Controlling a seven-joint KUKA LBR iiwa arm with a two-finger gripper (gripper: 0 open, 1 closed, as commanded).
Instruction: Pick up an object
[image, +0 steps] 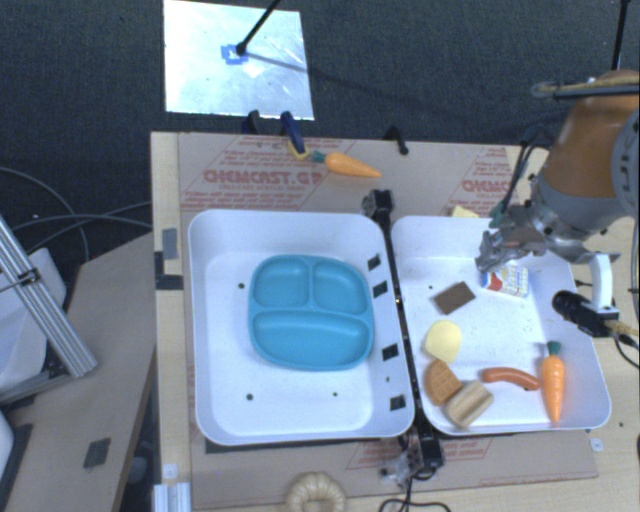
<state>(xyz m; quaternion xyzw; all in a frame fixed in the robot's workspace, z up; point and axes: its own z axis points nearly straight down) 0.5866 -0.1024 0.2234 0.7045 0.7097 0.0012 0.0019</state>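
So the bench (250, 170) is covered with a cardboard sheet, and the two white bins sit side by side on it. The left bin (215, 300) has a blue divided plate (308, 312) lying flat in the middle. The right bin (580, 400) holds all the small stuff. The arm (590, 150) comes in from the right, grey with the orange part up top, and its end effector (505, 250) hangs over the back half of the right bin, right above a small white packet (508, 281) with red and blue print. Can't tell if it's released or clenched, the tip is too dark and blurry against the packet.

Going down in size from there: a carrot (552, 382) lies along the right side of that bin, with a red-orange sausage (510, 377) just beside it to the left. A pale bread piece (468, 403) sits at the front edge, touching a brown roll (441, 381), and a yellow lemon-ish thing (444, 341) is just behind those. A flat brown square (455, 297) lies between the lemon and the packet. Another carrot (345, 165) lies outside the bins on the cardboard, behind the left bin.
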